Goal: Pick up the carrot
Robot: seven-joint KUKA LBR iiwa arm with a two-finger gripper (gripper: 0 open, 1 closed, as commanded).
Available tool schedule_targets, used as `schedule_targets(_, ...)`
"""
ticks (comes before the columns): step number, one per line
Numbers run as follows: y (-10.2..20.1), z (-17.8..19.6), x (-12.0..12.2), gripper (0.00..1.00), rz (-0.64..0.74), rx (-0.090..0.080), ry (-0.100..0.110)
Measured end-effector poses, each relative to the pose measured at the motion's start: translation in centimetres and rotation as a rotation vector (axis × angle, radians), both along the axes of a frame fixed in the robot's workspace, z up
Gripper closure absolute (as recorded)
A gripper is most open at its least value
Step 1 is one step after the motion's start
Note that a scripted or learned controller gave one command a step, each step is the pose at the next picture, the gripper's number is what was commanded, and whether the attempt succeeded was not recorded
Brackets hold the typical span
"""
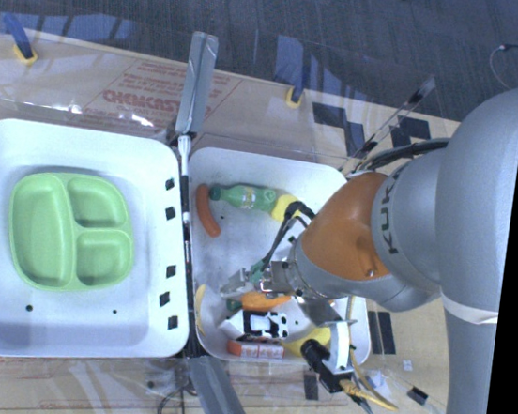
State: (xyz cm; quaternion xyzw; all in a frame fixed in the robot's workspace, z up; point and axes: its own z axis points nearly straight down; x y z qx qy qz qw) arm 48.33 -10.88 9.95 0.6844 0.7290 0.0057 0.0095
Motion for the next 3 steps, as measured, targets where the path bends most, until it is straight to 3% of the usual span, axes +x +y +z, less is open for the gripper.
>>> schedule_targets(1,0.12,0.62,-0.14,1.00,0.006,0.003,0.009)
schedule_targets(2,0.13,0.56,-0.17,0.00,0.006,0.003,0.010)
schedule_targets(3,0.17,1.50,-0.13,1.00,0.011,0.003,0.011)
